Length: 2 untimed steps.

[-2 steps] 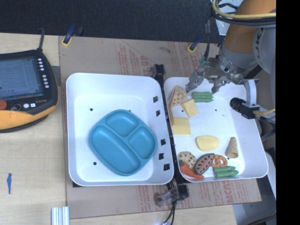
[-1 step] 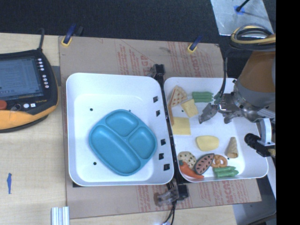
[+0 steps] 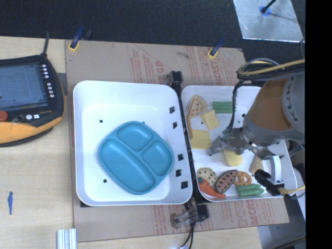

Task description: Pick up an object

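— Blue plastic, that divided plate (image 3: 136,156): it lies flat in the left bin (image 3: 88,100), three compartments up, with nothing on it.

— And the right bin (image 3: 207,91)?

— Toy food, scattered. At the far end a tan waffle wedge (image 3: 196,107) sits beside a green bean piece (image 3: 222,107), with a pale yellow cheese block (image 3: 210,119) just below them. Another yellow block (image 3: 201,139) lies nearer the divider. Along the near edge: a spotted cookie (image 3: 206,174), an orange carrot (image 3: 211,190), a dark oval slice with a red rim (image 3: 226,181), a pretzel (image 3: 242,178) and a second green piece (image 3: 249,191).

— Where is the arm?

— Reaching in from the right; its orange band (image 3: 270,108) hangs over the right bin's far right corner, with cables looping above it. The tool (image 3: 220,147) is low over the middle of that bin, pointing towards the divider, just beside the second yellow block and above a third yellow piece (image 3: 233,158).

— Is it pinching anything?

— I cannot tell. The metal tip is a grey blur against the white floor, and nothing is plainly between its prongs.

— Anything else on the surface (image 3: 36,191)?

— The bins rest on a cardboard sheet (image 3: 135,61), clamped at its far edge. A teach pendant (image 3: 26,100) with a lit screen lies well apart to the left.
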Available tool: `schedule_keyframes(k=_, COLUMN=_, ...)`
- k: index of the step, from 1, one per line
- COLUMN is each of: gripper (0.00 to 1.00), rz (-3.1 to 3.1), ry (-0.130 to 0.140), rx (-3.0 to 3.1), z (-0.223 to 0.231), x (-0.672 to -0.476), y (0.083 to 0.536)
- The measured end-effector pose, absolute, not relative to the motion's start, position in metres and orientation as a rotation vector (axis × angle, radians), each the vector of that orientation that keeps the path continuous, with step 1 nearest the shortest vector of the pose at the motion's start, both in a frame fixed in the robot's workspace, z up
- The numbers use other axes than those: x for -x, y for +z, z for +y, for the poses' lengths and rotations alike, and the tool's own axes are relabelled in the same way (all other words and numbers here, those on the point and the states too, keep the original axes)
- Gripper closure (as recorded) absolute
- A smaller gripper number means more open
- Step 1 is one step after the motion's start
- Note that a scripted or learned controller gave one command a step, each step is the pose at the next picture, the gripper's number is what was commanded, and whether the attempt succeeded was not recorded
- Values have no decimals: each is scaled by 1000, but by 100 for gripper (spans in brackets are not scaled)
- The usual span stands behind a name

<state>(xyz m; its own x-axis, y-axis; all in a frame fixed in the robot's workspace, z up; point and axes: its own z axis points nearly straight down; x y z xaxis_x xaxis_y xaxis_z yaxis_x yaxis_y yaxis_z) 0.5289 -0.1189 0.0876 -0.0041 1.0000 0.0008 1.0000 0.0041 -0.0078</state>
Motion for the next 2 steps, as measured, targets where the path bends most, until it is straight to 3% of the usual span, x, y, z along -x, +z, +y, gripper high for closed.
schedule_keyframes(k=1, gripper=0, rz=-2219, ry=5, rx=2217, z=-144, x=-516, y=92)
schedule_keyframes(k=2, gripper=100, rz=-2228, ry=-3, rx=2216, z=-144, x=-519, y=106)
